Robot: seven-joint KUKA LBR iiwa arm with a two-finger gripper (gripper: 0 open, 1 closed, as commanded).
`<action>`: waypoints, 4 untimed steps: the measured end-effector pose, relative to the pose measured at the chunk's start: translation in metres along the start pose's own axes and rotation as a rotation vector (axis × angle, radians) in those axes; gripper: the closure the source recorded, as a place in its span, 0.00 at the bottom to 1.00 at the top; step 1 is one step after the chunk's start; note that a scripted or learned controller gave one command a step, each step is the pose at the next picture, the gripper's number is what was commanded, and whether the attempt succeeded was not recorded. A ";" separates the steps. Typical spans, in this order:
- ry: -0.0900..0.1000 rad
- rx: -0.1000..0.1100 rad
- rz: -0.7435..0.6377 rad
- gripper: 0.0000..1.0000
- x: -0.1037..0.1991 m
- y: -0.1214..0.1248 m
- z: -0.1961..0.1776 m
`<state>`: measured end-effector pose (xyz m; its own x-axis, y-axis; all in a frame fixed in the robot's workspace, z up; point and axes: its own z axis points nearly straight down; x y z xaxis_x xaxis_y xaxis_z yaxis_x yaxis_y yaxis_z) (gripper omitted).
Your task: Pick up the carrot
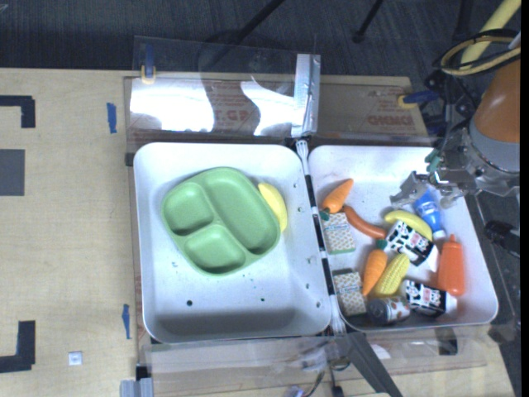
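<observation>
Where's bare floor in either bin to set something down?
Left bin: open floor below and left of the green plate. Right bin: a bare strip along the top wall, left of the gripper; its lower half is crowded.

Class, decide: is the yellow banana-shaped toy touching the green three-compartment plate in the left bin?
Touching. The camera view shows the yellow banana-shaped toy lying against the right rim of the green three-compartment plate, with no gap between them.
</observation>
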<state>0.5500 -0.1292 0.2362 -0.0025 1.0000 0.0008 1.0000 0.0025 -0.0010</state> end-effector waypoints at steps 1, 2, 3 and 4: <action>-0.001 -0.002 -0.086 0.00 0.047 0.049 0.051; -0.004 -0.020 -0.167 0.00 0.026 0.067 0.141; -0.003 -0.004 -0.122 0.00 -0.046 0.104 0.079; -0.002 -0.004 -0.403 0.00 0.027 0.118 0.119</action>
<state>0.6680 -0.1022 0.1176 -0.3948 0.9188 -0.0014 0.9187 0.3948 0.0031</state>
